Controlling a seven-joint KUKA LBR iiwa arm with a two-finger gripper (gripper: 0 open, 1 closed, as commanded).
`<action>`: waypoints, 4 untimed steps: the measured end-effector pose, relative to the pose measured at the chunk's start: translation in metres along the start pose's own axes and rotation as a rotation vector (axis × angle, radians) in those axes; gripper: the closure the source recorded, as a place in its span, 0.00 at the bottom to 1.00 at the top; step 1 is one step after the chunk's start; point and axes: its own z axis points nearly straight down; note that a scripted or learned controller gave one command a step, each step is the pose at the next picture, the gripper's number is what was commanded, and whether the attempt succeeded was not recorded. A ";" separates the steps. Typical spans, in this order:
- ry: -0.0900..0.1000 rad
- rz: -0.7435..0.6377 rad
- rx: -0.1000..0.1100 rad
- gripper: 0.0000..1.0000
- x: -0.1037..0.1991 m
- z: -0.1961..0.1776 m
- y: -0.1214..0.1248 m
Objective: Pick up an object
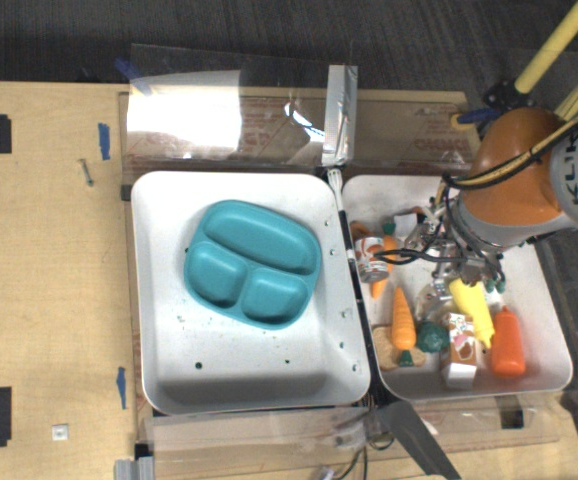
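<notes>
The right bin (544, 318) holds a jumble of small toys: an orange carrot (402, 324), a dark green round piece (432, 339), a yellow corn-like piece (475, 309), a red-orange bottle shape (508, 342) and a small white-and-red box (460, 352). My gripper (447, 276) hangs low over the middle of this bin, just left of the yellow piece and above the green one. Cables and the wrist body hide its tips. A white-and-orange item (371, 256) lies by the bin's left wall.
The left bin (169, 358) carries a teal divided plate (253, 261) near its centre. A metal divider (338, 118) and clear sheeting stand behind both bins. The grey arm with its orange band (514, 168) reaches in from the upper right.
</notes>
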 end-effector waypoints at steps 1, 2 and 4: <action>0.003 -0.029 -0.001 0.00 0.071 -0.001 -0.034; -0.013 -0.032 0.002 1.00 0.065 -0.014 -0.033; 0.004 -0.087 -0.005 0.00 0.053 -0.127 0.006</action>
